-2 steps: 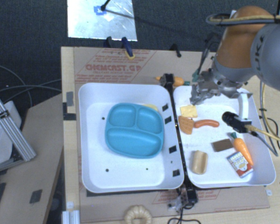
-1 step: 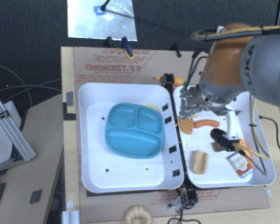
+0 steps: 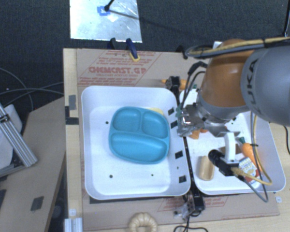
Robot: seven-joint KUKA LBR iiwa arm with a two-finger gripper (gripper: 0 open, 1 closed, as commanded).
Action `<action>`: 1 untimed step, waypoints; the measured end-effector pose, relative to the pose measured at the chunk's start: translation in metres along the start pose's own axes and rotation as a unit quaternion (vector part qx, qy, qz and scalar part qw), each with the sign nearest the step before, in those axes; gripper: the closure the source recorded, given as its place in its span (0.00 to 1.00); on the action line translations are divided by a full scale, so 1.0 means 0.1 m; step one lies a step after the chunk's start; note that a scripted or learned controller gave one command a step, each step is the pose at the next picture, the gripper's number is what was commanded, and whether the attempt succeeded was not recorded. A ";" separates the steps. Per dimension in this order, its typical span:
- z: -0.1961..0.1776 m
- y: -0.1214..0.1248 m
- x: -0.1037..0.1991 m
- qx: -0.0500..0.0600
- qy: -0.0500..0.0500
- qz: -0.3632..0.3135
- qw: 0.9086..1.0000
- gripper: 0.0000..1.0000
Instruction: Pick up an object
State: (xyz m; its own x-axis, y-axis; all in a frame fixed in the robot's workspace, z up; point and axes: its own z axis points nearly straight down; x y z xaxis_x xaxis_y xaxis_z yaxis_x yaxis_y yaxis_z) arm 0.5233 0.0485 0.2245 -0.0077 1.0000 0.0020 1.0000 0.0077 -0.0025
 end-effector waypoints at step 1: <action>0.10 -0.21 0.38 0.000 0.000 0.000 1.000 1.00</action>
